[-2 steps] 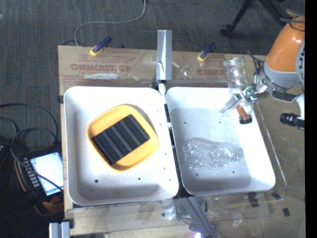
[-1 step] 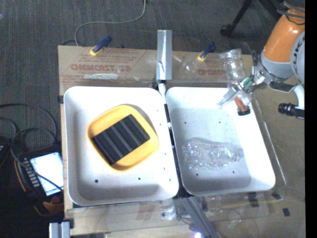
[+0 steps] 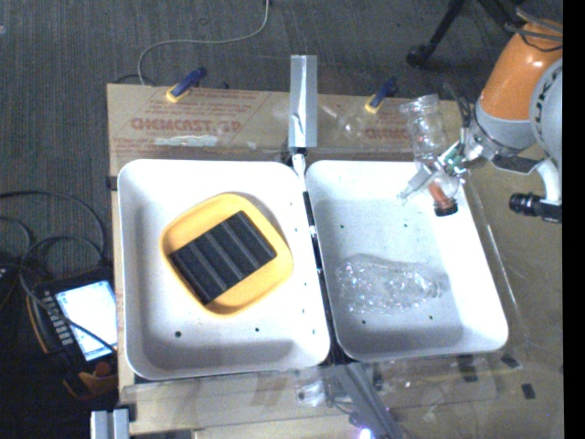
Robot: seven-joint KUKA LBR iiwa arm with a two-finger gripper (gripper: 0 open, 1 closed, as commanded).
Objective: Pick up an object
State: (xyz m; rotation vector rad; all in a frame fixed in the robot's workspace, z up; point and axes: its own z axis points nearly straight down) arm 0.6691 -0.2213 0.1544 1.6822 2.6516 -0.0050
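I see the pincer [image 3: 437,179] over the upper right corner of the right white bin [image 3: 475,273], just inside its rim; whether it is spread or closed I cannot tell. A clear crumpled plastic item [image 3: 388,283] lies below and left of it on that bin's floor, apart from it. Further left, in the left white bin [image 3: 146,337], a yellow rounded block with a black ribbed face [image 3: 227,252] sits.

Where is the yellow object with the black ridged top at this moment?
The yellow object lies in the left bin of the camera view, near its middle, across the divider from the crumpled clear plastic in the right bin.
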